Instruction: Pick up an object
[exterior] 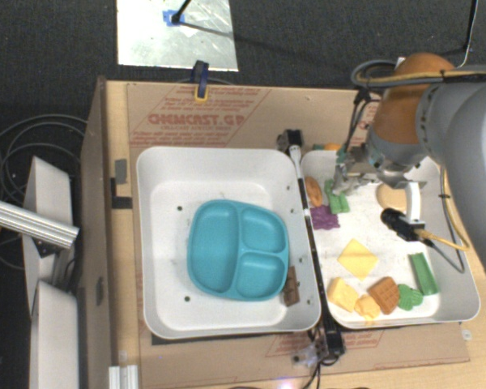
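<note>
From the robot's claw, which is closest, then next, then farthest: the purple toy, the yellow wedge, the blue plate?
Measured from the gripper in the camera view:
1. Purple toy, just below it, right bin.
2. Yellow wedge, lower down, middle of right bin.
3. Blue divided plate, far across in left bin.

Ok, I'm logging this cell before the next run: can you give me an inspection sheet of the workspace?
Surface: two white bins, left bin and right bin, on a brown board.
Job's things: right bin holds yellow wedge, green stick, purple piece, waffle-like piece.
Clutter: blue divided plate in left bin.
Hand: hand low over right bin's far corner; grip unclear.
Cables: black loops on floor at left.
Surroundings: shiny sheet beyond the board.
</note>
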Tool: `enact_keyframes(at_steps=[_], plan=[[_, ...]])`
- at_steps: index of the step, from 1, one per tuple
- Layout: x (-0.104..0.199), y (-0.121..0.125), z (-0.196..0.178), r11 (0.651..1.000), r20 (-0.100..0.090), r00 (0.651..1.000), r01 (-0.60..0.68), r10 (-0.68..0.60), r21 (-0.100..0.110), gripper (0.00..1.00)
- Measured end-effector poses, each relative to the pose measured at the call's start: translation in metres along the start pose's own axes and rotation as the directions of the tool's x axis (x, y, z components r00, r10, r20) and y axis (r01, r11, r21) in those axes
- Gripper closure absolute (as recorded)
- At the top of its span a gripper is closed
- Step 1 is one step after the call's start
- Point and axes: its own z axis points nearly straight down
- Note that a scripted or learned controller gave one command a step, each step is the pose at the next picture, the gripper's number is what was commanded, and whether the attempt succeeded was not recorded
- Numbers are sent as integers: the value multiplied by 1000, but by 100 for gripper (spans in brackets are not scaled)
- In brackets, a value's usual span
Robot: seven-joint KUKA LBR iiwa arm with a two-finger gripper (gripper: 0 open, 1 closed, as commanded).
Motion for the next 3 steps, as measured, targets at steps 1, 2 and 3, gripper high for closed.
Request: enact_keyframes(at_steps=[1, 2, 3], plan=[[38, -43, -87, 1000, -2, 1000, 2, -2, -3, 100], [-3, -61, -101, 1000, 1, 1000, -7, 7, 2, 100], [-1, -61, -101, 1000, 1, 1000, -4, 4, 2, 0]])
